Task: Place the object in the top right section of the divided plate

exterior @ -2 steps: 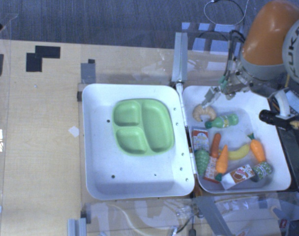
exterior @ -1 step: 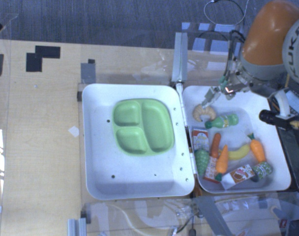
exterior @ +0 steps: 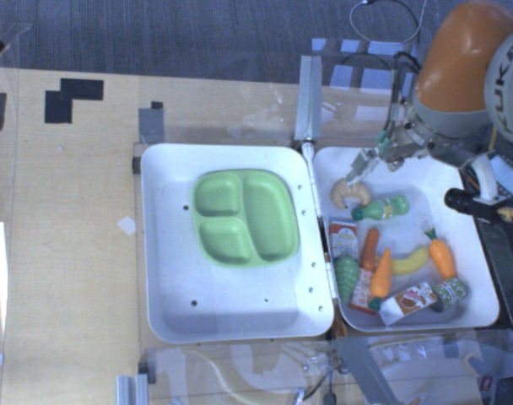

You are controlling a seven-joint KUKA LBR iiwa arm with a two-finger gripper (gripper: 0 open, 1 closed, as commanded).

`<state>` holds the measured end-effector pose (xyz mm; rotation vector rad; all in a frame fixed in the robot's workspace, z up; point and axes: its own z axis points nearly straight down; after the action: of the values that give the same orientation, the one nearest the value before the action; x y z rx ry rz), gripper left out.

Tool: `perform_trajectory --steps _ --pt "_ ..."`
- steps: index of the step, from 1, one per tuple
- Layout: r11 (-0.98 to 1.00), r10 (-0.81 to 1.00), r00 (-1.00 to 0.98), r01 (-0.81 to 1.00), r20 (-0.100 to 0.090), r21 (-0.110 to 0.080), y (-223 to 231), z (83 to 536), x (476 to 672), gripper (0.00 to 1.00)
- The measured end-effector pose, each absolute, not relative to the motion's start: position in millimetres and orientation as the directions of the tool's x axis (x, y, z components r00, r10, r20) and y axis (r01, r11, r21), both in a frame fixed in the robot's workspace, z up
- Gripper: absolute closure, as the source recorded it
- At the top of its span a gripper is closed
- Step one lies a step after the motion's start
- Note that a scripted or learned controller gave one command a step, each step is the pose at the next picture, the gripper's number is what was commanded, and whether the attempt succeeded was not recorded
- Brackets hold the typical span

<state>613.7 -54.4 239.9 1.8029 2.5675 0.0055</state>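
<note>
The tool (exterior: 359, 172) is hovering just above a tan pastry (exterior: 348, 195) in the right bin (exterior: 484, 298), beside toy foods; the green divided plate (exterior: 244, 217) is lying in the left bin (exterior: 168, 251).

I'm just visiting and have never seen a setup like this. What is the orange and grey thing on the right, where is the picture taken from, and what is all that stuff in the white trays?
The orange and grey thing is a robot arm, reaching in from the right. At its end is a gripper, which sits just above a tan pastry-like toy. Whether it grips anything is too small to tell.

The picture comes from one camera fixed above the bench, looking down at a slant.

On the bench are two shallow white bins. The left bin holds a green divided plate with three sections. The right bin holds a heap of toy food: the pastry, a green bottle, carrots, a banana and small packets.

The job is to move one toy into the plate's top right section.
</note>
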Motion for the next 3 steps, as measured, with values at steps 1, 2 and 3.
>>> perform_trajectory --steps 1,2,3 --pt "0.340 0.941 -0.340 0.941 -0.002 0.005 -54.4 239.9 613.7 0.00" --pt "0.340 0.941 -0.340 0.941 -0.002 0.005 -54.4 239.9 613.7 0.00" --pt "0.340 0.941 -0.340 0.941 -0.002 0.005 -54.4 239.9 613.7 0.00"
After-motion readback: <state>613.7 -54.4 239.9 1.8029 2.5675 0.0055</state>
